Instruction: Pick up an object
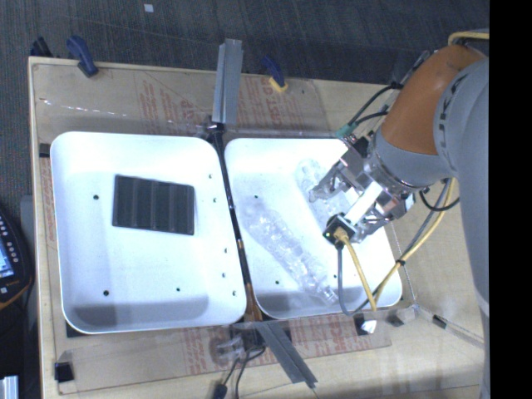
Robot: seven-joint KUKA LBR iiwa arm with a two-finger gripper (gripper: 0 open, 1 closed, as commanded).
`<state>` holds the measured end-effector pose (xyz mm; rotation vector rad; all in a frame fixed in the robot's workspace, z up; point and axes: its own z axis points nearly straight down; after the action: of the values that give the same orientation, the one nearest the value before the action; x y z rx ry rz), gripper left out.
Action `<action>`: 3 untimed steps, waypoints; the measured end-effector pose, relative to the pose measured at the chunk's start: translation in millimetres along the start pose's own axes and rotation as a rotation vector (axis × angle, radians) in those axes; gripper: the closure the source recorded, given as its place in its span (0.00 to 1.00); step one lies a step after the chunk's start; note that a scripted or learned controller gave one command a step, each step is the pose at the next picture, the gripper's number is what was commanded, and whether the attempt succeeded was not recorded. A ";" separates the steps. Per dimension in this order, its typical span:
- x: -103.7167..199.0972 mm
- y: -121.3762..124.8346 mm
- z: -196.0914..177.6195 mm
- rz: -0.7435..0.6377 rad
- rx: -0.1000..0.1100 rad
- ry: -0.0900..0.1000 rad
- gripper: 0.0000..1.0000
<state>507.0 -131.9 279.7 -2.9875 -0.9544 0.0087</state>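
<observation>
We judge that the step in hand is the approach to a grasp, and nothing looks lifted yet. The arm (pixel 424 115) reaches over the far right corner of the right bin (pixel 258 169), and the gripper (pixel 327 188) is low there, at a smaller clear plastic piece (pixel 309 175) that lies near the far edge of this bin. The gripper seems to touch the piece or to be just beside it. The plastic is transparent against the white floor, so we cannot tell if the claw is wide or narrow, and we cannot say that it holds something. A long clear bottle (pixel 284 241) lies on a slant from the middle of the same bin toward its near right corner, apart from the gripper. In the left bin (pixel 75 156) a dark ribbed panel (pixel 154 204) lies flat near the middle, well apart from the arm. For the next move we think the claw must close firmly around the small clear piece and then rise straight up, because such light, smooth plastic may slip or crumple.
</observation>
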 end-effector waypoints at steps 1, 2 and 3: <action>38.0 -72.3 -16.1 0.405 -0.005 0.005 0.00; 17.4 -76.6 5.7 0.084 -0.002 0.000 0.00; -12.9 -35.0 28.9 -0.314 -0.002 0.000 0.00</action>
<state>476.0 -110.8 251.0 -2.8028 -1.4097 0.0062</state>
